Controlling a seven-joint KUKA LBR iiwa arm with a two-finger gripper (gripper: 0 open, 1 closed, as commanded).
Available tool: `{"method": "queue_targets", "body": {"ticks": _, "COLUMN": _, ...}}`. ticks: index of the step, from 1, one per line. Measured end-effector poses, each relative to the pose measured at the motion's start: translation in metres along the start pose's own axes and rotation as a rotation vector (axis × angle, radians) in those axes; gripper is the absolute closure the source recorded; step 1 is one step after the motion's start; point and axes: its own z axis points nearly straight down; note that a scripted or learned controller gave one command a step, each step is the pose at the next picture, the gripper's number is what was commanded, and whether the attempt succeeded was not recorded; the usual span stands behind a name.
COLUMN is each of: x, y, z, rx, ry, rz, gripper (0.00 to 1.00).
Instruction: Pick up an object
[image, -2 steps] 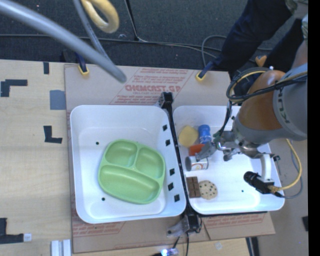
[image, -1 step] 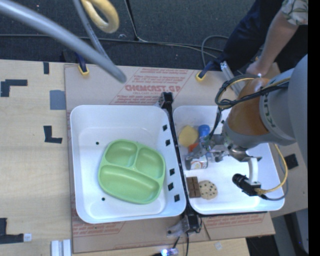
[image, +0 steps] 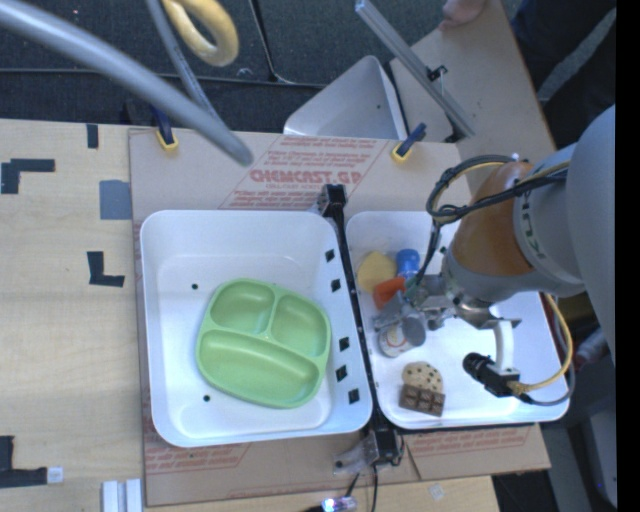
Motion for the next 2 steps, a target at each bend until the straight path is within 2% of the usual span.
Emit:
{"method": "queue_targets", "body": {"ticks": 1, "x": 0.001, "y": 0.000, "z": -0.008, "rx": 0.002, "ry": 0.001, "rz": 0.000, "gripper": 1.00}}
{"method": "queue_targets", "body": {"ticks": 2, "x": 0.006, "y": 0.005, "z": -0.053, "rx": -0.003, "ry": -0.001, "rz": 0.000, "gripper": 1.00}}
